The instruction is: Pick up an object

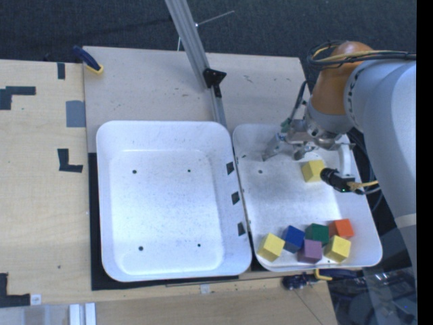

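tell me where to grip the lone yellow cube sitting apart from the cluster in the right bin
Grip the lone yellow cube across two opposite flat side faces, coming straight down from above. It lies apart from the other blocks, with bare floor of the right white bin on its left for a finger.

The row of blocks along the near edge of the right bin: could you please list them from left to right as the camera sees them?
Yellow block → blue block → purple block → second yellow block. The green and orange blocks sit just behind, overlapping that order.
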Tool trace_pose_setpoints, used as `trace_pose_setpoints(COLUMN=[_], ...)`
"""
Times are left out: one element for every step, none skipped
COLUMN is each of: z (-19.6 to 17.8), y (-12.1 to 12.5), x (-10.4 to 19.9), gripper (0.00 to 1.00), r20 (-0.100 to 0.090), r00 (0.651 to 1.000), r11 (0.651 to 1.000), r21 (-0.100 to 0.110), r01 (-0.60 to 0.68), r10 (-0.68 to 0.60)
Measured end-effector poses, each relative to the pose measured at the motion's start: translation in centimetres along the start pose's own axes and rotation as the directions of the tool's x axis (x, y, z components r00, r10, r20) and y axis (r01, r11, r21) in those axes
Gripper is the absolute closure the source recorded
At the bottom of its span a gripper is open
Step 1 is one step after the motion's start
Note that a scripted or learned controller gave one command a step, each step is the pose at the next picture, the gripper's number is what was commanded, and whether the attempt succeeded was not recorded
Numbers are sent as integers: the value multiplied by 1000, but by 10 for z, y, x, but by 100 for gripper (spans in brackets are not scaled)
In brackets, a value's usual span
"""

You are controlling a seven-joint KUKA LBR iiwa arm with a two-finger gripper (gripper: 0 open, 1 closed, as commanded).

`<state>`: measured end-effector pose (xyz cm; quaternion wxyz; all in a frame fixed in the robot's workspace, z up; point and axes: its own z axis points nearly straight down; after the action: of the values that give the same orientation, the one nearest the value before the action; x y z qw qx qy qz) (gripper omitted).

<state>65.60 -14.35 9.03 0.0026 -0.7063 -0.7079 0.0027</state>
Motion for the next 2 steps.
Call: trace_pose_setpoints(z=[-14,-78], y=[2,1], x=[1,3], gripper=[100,100], r20=[1,1], r00=[1000,1000], r11=[1000,1000], r21=[-6,-13], r01=[1,0], r10=[-1,0])
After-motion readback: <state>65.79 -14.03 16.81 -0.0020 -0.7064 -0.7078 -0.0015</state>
